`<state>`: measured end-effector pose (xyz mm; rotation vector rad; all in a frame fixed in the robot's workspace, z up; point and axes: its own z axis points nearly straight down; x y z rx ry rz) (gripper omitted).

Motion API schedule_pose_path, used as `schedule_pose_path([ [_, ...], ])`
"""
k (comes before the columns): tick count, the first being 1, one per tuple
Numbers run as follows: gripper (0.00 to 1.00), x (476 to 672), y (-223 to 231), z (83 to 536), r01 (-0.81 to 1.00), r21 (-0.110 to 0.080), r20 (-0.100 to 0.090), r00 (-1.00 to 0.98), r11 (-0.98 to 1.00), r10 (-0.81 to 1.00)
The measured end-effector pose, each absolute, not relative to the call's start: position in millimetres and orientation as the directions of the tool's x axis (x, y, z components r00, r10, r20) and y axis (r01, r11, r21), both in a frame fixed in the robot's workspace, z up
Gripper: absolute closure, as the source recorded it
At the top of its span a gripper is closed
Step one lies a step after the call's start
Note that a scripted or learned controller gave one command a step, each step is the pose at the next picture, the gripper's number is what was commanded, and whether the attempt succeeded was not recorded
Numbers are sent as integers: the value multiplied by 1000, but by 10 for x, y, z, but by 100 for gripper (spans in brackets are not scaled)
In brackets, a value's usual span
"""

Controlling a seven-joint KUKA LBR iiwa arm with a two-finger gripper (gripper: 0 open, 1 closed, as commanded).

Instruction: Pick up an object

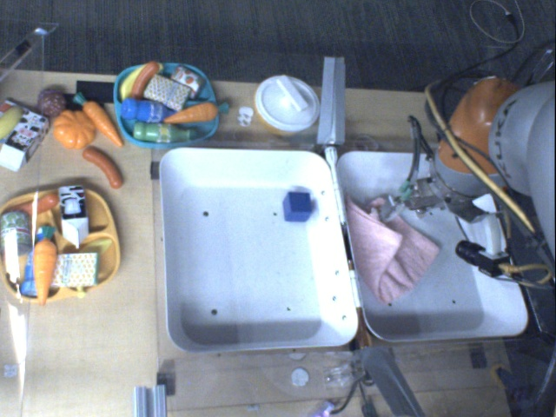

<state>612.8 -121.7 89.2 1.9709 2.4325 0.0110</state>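
A pink cloth point(389, 248) lies crumpled in the left half of the right bin point(486, 307). My gripper point(410, 200) hangs low over the cloth's upper right corner, close to it or touching it; the wrist hides the contact. The grey arm with its orange band point(473, 115) reaches in from the right above that bin. A small blue cube point(298, 205) rests alone in the left bin point(217, 302), near its upper right corner and well apart from the gripper.
Left of the bins are a blue bowl point(165, 102) and a yellow tray point(56, 246) of toy food, with loose toy vegetables point(87, 133) between them. A white lidded tub point(287, 102) and a metal post point(329, 102) stand behind the bins. Cables hang by the arm.
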Motion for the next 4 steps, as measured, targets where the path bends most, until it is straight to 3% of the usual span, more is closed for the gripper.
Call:
schedule_pose_path([
  [1, 0, 6142, -895, 893, 940, 12, -7, -340, 340, 940],
  [2, 0, 5901, -1102, 1557, 930, 5, -3, -367, 367, 930],
  [3, 0, 5643, -1517, 903, 901, 12, -9, -433, 433, 901],
  [4, 100, 5670, -1503, 1026, 901, 18, -12, -434, 434, 901],
])
